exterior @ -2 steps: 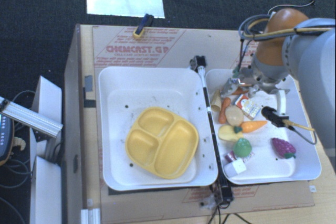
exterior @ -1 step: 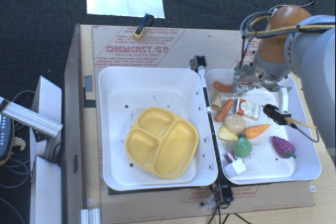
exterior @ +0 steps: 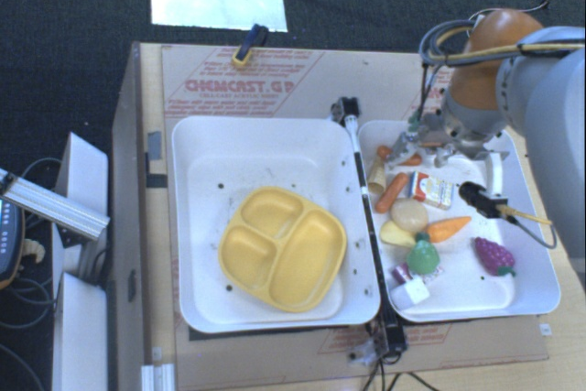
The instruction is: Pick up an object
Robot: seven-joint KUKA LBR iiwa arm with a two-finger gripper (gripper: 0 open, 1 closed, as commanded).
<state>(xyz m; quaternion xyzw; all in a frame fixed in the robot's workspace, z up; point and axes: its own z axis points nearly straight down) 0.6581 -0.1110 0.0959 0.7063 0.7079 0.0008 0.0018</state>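
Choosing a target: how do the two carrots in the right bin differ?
The upper carrot is slimmer, redder, and lies steeply slanted beside the bins' divider; the lower carrot is fatter, brighter orange, lies nearly level mid-bin, touching the potato. Both lie flat in the right bin.

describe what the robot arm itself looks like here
The arm is bulky and rounded, light grey, with an orange band above the wrist. Dark cables loop over that band. Below it sits a metal-coloured gripper, small beside the thick arm.
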